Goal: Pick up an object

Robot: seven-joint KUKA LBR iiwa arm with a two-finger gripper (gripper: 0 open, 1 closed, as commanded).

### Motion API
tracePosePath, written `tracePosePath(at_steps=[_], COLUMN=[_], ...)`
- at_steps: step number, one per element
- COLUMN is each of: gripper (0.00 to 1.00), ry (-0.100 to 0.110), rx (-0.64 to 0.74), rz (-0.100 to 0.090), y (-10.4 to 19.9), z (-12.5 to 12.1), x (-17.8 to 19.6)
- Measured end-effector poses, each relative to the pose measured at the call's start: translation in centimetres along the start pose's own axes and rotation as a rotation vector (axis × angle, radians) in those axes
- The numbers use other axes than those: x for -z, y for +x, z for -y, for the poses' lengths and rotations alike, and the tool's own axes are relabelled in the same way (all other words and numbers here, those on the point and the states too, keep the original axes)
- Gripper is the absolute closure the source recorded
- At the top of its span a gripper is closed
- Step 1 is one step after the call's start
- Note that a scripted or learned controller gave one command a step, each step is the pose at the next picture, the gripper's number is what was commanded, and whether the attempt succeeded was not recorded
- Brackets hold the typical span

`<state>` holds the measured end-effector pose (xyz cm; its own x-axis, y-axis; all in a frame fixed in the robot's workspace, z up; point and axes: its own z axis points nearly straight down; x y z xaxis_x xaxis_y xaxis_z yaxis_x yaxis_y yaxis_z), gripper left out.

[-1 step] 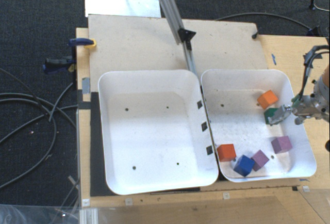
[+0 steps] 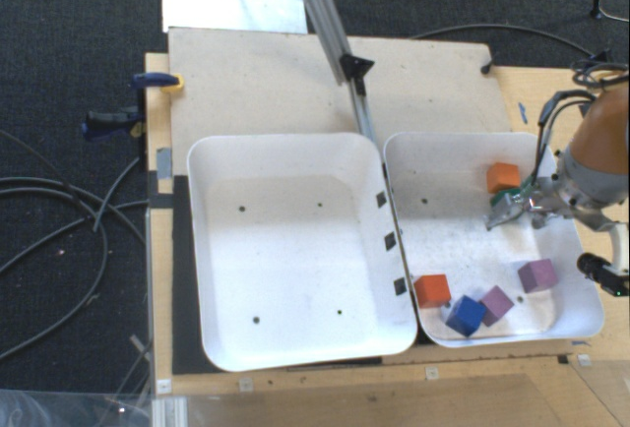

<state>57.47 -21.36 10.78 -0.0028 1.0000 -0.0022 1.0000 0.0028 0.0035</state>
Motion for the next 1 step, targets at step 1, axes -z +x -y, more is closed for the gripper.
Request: tracePosePath(at_steps=[1], gripper=[0.00], ry=[0.007], rx=[-0.004], rz=[-0.003], y=[0.11], z=[6.10], x=[-0.43])
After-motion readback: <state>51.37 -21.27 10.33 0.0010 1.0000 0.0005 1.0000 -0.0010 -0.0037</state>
